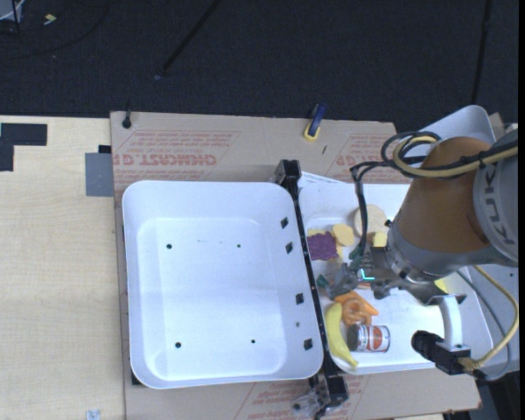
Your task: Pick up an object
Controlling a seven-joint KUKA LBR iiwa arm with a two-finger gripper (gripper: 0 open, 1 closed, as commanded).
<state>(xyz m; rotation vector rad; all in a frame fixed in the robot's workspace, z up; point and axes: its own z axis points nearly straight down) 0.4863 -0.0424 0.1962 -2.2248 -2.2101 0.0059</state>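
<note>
The right bin (472, 322) holds several small objects. A purple block (322, 246) and a yellow piece (343, 234) lie near its far left. A banana (337, 333) lies along the left wall at the front, with an orange toy (357, 307) and a red-labelled can (370, 338) beside it. The grey arm with its orange band (442, 204) hangs over the bin's middle. My gripper (341, 277) is low among the objects, between the purple block and the orange toy. The wrist hides much of the bin's centre.
The left bin (157, 208) sits beside it, with black clips (302, 261) along the shared wall. Both bins rest on a cardboard sheet (210, 143). A blue and yellow clamp (314, 122) stands at the cardboard's far edge. Cables (499, 322) loop at the right.
</note>
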